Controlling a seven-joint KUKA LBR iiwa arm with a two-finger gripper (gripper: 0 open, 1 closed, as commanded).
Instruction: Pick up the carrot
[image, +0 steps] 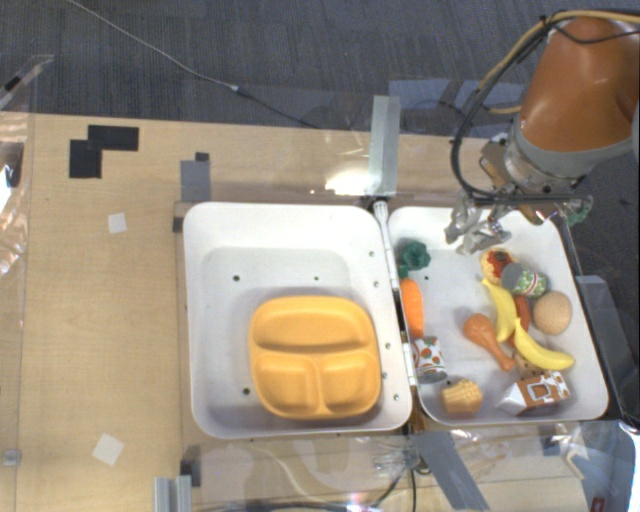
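Carrot (411, 306): lies in the right bin (590, 395), tight against its left wall, just beside the divider between the two bins. Its long axis runs up and down the view, roughly parallel to that wall; the dark green leafy top (412, 256) points to the far side, the orange tip towards the near edge.
Gripper (477, 232): hangs over the far part of the right bin, to the right of the carrot's green top and apart from it.
Fingers: nothing shows between them; how far they stand open I cannot tell.
Near the carrot: a small printed can (429, 357) just beyond its near tip, a corn cob (461, 396) further towards the front.
Rest of right bin: a banana (520, 325), a chicken drumstick (489, 339), an egg (551, 312), a small carton (540, 391).
Left bin (210, 250): holds a yellow divided tray (314, 354).
Tabletop (90, 330): light wood, bearing both bins.
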